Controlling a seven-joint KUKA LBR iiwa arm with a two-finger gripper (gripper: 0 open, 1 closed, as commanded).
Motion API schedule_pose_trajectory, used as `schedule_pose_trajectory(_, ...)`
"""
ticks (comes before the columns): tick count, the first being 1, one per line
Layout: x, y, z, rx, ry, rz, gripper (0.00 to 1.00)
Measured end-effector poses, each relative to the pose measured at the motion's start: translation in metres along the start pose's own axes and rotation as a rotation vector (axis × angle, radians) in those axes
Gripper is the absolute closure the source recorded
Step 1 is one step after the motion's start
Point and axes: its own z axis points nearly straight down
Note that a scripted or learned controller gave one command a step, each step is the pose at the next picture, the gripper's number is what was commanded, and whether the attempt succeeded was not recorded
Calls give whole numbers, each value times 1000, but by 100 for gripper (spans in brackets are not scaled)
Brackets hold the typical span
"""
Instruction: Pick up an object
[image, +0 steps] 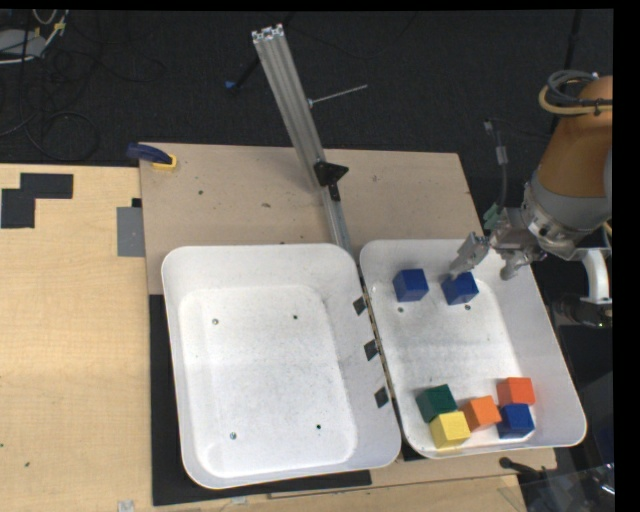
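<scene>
My gripper (490, 262) hangs over the far right part of the right bin (455, 345), with its two fingers spread open and nothing between them. A blue cube (460, 289) lies on the bin floor just below the left fingertip (468, 257); I cannot tell whether they touch. A second blue cube (410, 284) sits a little to its left. At the bin's near right corner lies a cluster: a green cube (435, 402), a yellow cube (450, 428), an orange cube (482, 411), a red-orange cube (516, 391) and a small blue cube (516, 420).
The left bin (190, 300) adjoins the right one, with black clips (370, 348) along the shared rim. A slanted aluminium bar (298, 120) rises behind the bins. The arm's grey and orange body (575, 160) stands at the right edge.
</scene>
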Motion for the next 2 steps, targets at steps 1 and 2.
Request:
schedule_pose_trajectory(1, 4, 5, 46, -1, 0, -3, 0)
schedule_pose_trajectory(2, 7, 6, 110, 1, 0, -1, 0)
